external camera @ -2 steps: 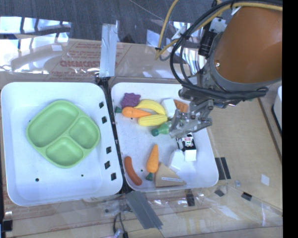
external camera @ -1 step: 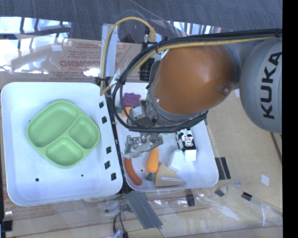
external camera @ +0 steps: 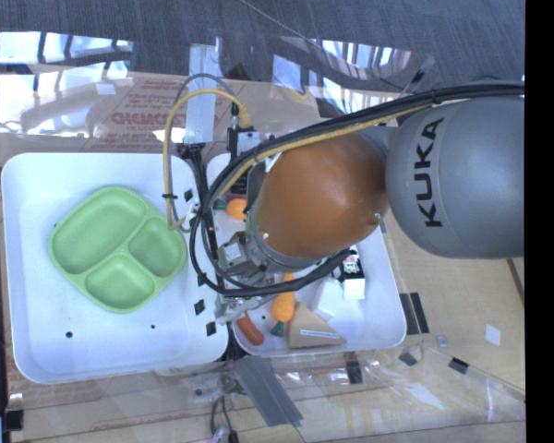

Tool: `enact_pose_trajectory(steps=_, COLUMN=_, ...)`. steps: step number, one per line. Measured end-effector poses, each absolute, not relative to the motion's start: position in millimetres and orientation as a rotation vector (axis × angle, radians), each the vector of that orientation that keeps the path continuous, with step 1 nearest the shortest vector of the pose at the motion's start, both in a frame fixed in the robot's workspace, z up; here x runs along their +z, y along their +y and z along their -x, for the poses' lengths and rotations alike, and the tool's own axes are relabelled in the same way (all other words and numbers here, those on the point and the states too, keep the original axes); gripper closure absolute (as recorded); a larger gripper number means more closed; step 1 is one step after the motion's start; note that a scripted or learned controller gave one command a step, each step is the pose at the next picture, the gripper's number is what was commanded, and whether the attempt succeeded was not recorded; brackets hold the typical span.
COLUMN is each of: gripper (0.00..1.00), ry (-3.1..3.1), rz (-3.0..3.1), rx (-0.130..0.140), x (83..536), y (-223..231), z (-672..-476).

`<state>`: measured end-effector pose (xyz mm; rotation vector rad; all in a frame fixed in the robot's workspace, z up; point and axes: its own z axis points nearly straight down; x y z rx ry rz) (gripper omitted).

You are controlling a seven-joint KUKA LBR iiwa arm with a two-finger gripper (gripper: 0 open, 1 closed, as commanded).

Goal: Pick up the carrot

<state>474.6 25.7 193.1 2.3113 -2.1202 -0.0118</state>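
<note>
The carrot (external camera: 283,305) is a short orange piece with a green end, lying near the front of the right bin (external camera: 388,326). The arm's orange band and grey wrist hang right over this bin and hide most of it. The gripper (external camera: 231,282) points down at the bin's left side, just left of the carrot, wrapped in black and yellow cables. Nothing can be made out in its grasp.
A tan wedge (external camera: 311,329) lies right of the carrot and a reddish stick (external camera: 249,329) lies to its left. Another orange piece (external camera: 235,208) peeks out behind the cables. In the left bin (external camera: 37,340) sits a green divided plate (external camera: 118,245).
</note>
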Motion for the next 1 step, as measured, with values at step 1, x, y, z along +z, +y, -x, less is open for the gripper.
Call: enact_pose_trajectory(steps=1, gripper=1.0, ry=-2.064, rz=-2.368, rx=-0.007, x=153.7, y=126.5, z=-525.9)
